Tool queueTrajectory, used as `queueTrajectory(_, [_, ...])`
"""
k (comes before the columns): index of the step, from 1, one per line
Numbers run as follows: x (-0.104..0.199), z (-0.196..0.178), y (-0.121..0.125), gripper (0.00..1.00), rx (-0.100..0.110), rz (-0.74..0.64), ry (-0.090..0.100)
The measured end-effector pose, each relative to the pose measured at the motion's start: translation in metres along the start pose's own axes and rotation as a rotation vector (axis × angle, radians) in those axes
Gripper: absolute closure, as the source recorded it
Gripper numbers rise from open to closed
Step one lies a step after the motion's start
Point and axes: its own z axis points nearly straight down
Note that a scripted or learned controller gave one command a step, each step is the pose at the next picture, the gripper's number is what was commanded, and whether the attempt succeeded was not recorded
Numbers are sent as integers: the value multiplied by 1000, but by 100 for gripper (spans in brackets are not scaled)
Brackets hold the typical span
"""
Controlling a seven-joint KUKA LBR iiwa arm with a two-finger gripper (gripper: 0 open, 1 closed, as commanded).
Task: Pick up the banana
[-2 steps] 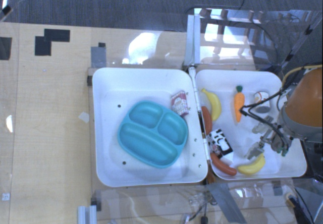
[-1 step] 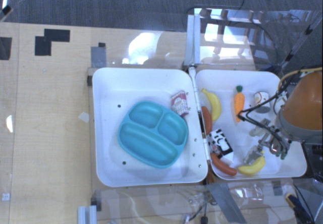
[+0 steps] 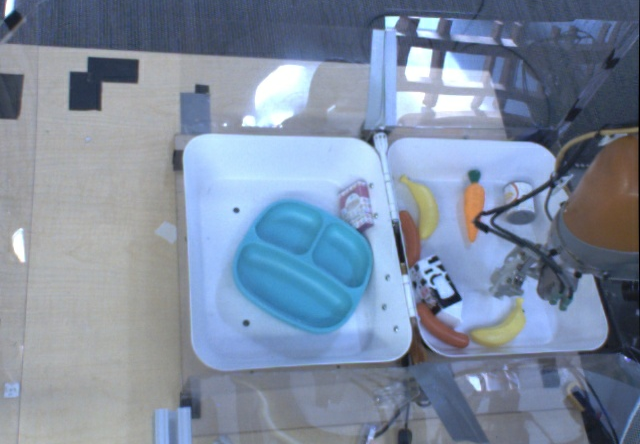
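The left white shallow plastic bin holds a turquoise divided plastic plate and a small red-and-white snack packet, all well to the gripper's left. The right white shallow plastic bin sits under the grey-and-orange arm's two-finger gripper; whether it is wide or narrow cannot be told from above, and nothing shows in its grasp.

Two bananas are here. A short curved yellow banana lies just below the gripper, near the bin's front wall. Its long axis runs left to right with the right tip turned up toward the gripper. A larger curved yellow banana lies up and left of the gripper, long axis running front to back.

An orange toy carrot stands just up-left, a red sausage touches the short banana's left end, and a black-and-white card lies left.

Likely risks: closing along the curve so the fruit slips out, or catching the sausage or front wall.
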Motion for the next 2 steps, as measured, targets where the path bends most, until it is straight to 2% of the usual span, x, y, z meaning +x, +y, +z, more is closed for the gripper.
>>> queueTrajectory(1, [0, 0, 0, 0, 0, 0, 0])
queueTrajectory(2, [2, 12, -3, 0, 2, -9, 10])
